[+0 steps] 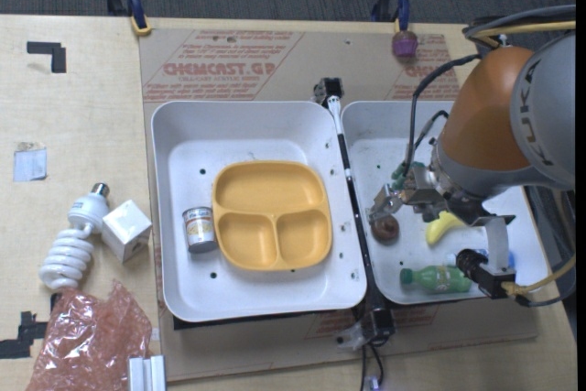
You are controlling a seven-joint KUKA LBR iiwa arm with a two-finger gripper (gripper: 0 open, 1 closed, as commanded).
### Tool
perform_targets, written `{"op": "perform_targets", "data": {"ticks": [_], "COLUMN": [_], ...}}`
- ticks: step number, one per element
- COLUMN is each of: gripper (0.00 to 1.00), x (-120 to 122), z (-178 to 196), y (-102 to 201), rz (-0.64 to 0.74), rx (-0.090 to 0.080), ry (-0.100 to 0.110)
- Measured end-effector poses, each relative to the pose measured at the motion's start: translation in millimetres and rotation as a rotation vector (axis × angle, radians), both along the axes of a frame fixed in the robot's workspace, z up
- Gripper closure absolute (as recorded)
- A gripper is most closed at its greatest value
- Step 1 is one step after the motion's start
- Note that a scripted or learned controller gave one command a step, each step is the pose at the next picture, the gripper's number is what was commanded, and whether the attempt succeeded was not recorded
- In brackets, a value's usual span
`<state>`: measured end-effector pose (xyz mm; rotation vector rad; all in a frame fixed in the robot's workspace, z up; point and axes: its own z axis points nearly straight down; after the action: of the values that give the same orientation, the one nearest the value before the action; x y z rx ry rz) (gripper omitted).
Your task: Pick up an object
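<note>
At the far left of the frame, on the pale wooden surface, a white spiral light bulb lies tilted, its metal base pointing up and to the right, and a small white cube sits just beside it on the right. Below them, in the lower left corner, lies a crumpled piece of reddish clear plastic. Further right stands the left bin, a shallow white tray with rounded corners. Inside it a small can with a grey lid stands upright, touching or nearly touching the left edge of a yellow divided plate, which lies flat in the middle of the bin with one wide section at the top and two smaller ones below. A black strip runs between the two bins. In the right bin the claw hangs low near the bin's left side, just above a small brown round thing on the bin floor; whether its fingers are apart or together I cannot tell, and nothing shows between them. To the right of the brown thing lies a small yellow banana, partly under the arm, whose orange band and grey body cover the bin's upper right. Near the bin's lower edge a green bottle lies on its side.
</note>
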<state>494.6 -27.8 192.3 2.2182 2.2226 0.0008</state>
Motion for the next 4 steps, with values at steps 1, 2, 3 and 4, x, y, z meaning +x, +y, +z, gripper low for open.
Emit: {"op": "perform_targets", "data": {"ticks": [1, 2, 3, 4], "gripper": [0.00, 0.00, 0.00, 0.00], "x": [0.0, 0.0, -1.7, -17.2], "z": [0.0, 0.0, -38.7, -100.2], "y": [0.0, 0.0, -72.8, -71.8], "rz": [0.000, 0.000, -0.002, -0.004], "rx": [0.000, 0.000, 0.000, 0.001], "ry": [0.000, 0.000, 0.002, 0.002]}}
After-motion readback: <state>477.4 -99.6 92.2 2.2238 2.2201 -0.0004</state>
